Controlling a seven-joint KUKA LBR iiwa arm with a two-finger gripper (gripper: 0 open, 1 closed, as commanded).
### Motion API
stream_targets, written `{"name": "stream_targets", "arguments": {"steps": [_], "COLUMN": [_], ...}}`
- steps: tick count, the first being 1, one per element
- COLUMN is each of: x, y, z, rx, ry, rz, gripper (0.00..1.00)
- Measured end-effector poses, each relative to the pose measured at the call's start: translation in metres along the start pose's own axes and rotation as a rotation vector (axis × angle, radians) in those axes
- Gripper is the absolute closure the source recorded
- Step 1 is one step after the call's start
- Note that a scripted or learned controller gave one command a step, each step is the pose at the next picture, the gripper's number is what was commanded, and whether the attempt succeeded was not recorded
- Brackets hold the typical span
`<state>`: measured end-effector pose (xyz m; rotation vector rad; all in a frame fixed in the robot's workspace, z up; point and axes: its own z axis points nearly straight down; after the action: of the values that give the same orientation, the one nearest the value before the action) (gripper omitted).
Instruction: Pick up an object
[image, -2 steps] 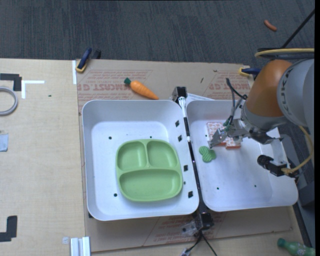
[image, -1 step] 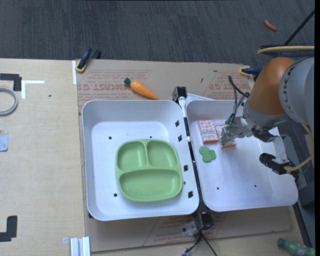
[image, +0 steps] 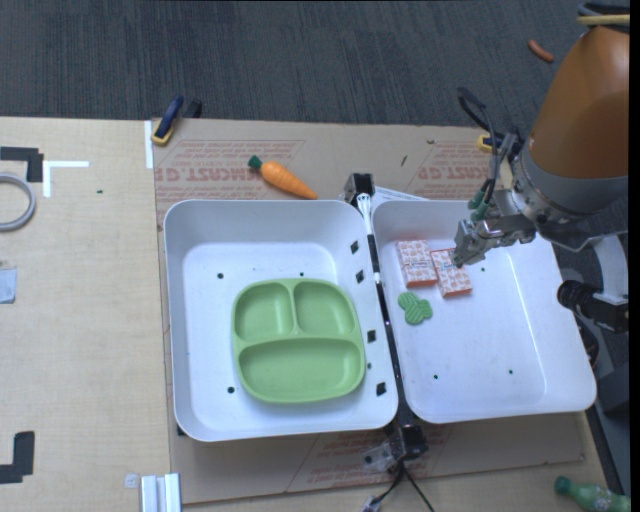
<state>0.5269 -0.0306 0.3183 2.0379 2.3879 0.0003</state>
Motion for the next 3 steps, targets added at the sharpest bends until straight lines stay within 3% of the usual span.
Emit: {"name": "stream_targets", "arguments": {"steps": [1, 2, 3], "x": [0.000, -0.019, -0.046], "y": [0.000, 0.043, 0.096], "z": [0.000, 0.117, 0.126], "rx": [0.000, 0.002, 0.000], "ry": [0.000, 0.001, 0.000], "rz": [-0.001, -0.071, -0.242], "gripper": [0.00, 0.00, 0.00]}}
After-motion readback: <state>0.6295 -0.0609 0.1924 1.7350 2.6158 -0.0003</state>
